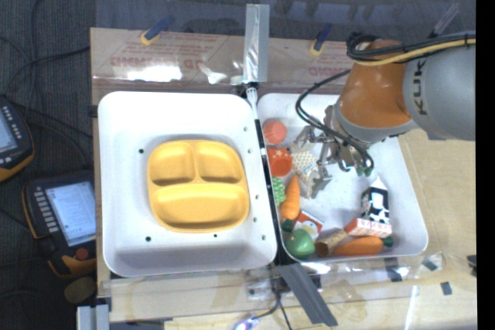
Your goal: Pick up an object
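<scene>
Gripper (325, 170) hangs low over the right bin (410, 189), in its upper middle area, below the arm's orange band; from the camera view I cannot tell whether it is spread or closed, and no item is seen held in it. Items for picking all lie in this right bin. A speckled white piece (304, 159) sits just beside the gripper on its left. Along the bin's left wall, from the top, are a pink round piece (274, 130), a red piece (280, 161) and an orange carrot (291, 199) lying tilted, with a small green piece (277, 189) at its left. At the bottom edge lie a green ball (300, 243), a small red-and-white carton (310, 224), a brown piece (328, 243) and a long orange piece (358, 246). A black-and-white carton (376, 204) stands near the lower right, apart from the gripper. The left bin (124, 127) holds a yellow divided plate (199, 183) at its centre.
</scene>
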You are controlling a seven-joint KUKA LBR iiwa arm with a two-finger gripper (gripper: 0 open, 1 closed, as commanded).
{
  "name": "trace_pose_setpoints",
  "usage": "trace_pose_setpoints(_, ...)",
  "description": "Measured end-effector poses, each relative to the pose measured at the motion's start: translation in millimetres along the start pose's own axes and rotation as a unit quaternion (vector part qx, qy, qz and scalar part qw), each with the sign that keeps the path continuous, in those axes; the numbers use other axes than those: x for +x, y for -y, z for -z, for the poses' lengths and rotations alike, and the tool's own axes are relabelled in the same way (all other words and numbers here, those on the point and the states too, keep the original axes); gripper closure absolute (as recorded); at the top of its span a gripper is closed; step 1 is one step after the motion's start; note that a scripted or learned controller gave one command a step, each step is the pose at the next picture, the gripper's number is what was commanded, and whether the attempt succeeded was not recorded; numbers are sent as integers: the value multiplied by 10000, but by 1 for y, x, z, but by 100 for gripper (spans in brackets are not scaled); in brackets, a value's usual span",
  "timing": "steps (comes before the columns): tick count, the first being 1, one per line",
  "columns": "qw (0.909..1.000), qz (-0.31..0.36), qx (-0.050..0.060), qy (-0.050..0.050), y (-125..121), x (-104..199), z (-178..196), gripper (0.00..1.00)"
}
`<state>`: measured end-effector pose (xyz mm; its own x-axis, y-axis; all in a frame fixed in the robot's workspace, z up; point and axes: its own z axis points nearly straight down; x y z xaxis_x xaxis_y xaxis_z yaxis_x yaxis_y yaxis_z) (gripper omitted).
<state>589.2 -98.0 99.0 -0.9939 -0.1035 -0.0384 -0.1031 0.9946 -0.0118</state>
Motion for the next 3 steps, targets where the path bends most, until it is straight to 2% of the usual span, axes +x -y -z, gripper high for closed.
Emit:
trace_pose_setpoints(1, 10000, 20, -13, -18, 31, 30, -1, 0)
trace_pose_setpoints(2, 9999, 140, -7, -46, -2, 24, -2, 0)
trace_pose_setpoints(3, 9929, 1188, -24, -107, 1, -13, -8, 0)
